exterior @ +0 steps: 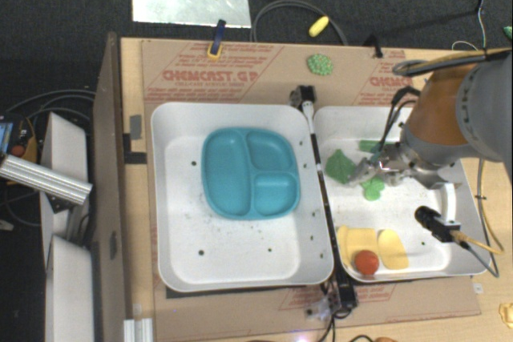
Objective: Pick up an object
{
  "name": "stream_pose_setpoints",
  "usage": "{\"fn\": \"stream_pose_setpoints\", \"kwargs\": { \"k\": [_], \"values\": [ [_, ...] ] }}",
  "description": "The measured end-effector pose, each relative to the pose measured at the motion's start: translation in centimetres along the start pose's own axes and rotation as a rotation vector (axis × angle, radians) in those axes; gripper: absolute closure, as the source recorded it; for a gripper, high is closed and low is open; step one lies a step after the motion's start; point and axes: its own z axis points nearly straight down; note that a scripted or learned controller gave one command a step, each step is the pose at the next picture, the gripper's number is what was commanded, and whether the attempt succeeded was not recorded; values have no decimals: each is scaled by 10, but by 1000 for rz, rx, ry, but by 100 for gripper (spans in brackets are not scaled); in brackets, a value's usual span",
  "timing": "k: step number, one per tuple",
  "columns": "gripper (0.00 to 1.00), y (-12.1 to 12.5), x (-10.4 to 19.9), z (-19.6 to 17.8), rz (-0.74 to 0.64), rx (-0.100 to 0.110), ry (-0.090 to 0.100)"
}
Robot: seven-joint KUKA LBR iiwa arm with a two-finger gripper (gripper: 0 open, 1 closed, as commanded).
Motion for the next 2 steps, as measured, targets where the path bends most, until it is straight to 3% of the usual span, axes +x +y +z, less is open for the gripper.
{"fn": "stream_pose_setpoints", "kwargs": {
  "k": [1, 2],
  "values": [
    [0, -6, -3, 1, 1, 3, 0],
    [100, -5, -3, -10, 0, 0, 1]
  ]
}}
